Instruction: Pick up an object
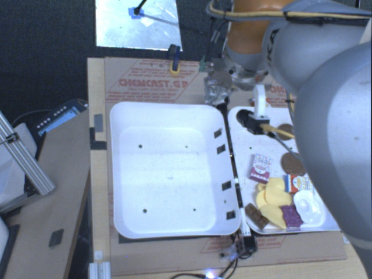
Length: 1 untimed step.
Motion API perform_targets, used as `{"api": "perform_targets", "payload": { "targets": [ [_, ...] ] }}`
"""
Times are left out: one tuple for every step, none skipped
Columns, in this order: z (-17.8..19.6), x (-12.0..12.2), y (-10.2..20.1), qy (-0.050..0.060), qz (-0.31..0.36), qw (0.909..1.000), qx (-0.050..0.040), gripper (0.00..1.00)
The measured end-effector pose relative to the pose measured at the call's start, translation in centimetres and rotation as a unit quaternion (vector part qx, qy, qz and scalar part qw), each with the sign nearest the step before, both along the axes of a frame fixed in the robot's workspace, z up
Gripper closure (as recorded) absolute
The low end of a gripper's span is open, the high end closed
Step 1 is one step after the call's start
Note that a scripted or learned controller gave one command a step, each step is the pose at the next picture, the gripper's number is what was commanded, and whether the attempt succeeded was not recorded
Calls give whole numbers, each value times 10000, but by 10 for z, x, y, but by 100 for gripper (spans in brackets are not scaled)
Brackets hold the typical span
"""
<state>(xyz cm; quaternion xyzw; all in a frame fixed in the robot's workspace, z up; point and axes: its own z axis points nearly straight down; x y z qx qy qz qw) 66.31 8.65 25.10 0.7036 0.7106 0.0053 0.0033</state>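
Two bins: left white bin (pixel 168 173) and right white bin (pixel 244 150) side by side; all pickable things in the right one, crowded toward its near end.
Gripper (pixel 217 93): over the far end of the divide between the bins, well apart from the pile; opening cannot be told from this slant; nothing visible in its grasp.
Pink-and-white packet (pixel 261 168): flat on the floor mid-bin, free floor on its left and far sides; probably light, thin-walled, slightly slick and crushable; best taken across its shorter width with a gentle squeeze.
Yellow pieces (pixel 272 196): rounded, overlapping, just beside the packet; likely soft and light, prone to squash or slide apart.
Brown disc (pixel 292 164): thin and flat, little edge to pinch.
Brown bar (pixel 256 215): stiff-looking, close to the near-left wall; scant room there.
Purple block (pixel 291 216): compact, touching the yellow pieces.
White round thing (pixel 307 206): smooth, probably slippery.
Likeliest pick: the packet, as the most isolated.
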Motion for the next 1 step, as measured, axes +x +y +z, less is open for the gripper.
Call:
{"api": "perform_targets", "payload": {
  "targets": [
    [20, 6, 17, 37, -20, 10000, -9, 100]
  ]
}}
